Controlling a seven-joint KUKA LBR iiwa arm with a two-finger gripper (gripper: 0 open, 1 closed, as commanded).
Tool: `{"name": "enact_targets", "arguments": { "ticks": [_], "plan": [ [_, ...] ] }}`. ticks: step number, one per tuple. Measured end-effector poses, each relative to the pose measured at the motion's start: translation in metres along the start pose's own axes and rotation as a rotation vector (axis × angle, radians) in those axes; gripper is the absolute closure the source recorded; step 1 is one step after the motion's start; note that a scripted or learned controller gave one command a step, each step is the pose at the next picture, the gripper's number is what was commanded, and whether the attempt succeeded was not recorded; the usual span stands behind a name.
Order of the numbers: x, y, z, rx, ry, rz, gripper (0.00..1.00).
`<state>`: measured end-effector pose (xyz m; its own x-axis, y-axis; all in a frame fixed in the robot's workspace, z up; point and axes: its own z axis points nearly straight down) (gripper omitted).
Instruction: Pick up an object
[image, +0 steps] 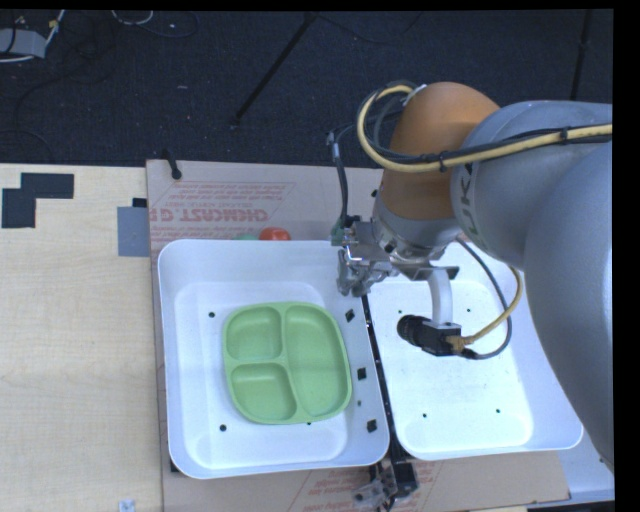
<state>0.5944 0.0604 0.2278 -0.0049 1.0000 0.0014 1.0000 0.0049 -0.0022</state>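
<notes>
The light green plastic plate with four compartments lies flat in the left shallow white bin, near that bin's middle. Its outline is a rounded rectangle, turned slightly askew to the bin walls. Raised ridges divide it into two upper and two lower sections. Its surface is plain and matte.

The grey arm with the orange band reaches in from the right and hangs over the divide between the two bins. The two-finger gripper sits at the upper inner edge of the left bin, above and to the right of the plate, apart from it. Its finger spacing cannot be told from this angle.

A small red object lies just beyond the left bin's far rim.

The right shallow white bin adjoins the left.
</notes>
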Motion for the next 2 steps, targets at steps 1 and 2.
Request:
{"name": "enact_targets", "arguments": {
  "ticks": [1, 2],
  "plan": [
    [0.0455, 0.0156, -0.0085, -0.001, 0.000, 0.001, 1.00],
    [0.0442, 0.0146, -0.0081, 0.001, -0.002, 0.001, 0.00]
  ]
}}
